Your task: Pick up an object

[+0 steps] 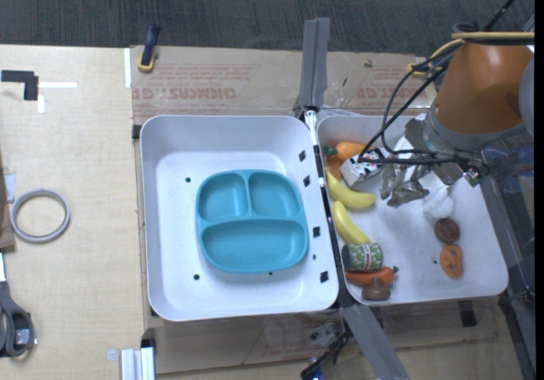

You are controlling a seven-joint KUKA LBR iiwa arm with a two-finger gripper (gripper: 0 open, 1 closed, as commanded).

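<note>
I am reading the right bin (489,285) from its near edge outward; a reddish pepper-like piece (371,277) and a small brown lump (376,292) are lying close against the near-left corner, with a green-labelled can (362,257) just beyond them; all three are crowding the wall, leaving little room for fingers on that side. An orange slice-like piece (451,261) and a dark round piece (447,229) are sitting apart on open white floor toward the right; I am judging these light, stiff toys, easiest to pinch across their short width, though the round one may be rolling away under a glancing touch. Two bananas (349,206) are lying along the left wall, smooth and curved, best taken mid-length. Farther in, the gripper (406,191) is hanging low over the middle of the bin beside something small and white (439,201); I cannot tell how it is set or whether it is gripping anything. An orange piece (348,150) is tucked in the far-left corner. The left bin (161,225) is carrying a blue divided plate (252,221); the shared wall is limiting sideways sweeps.
</note>
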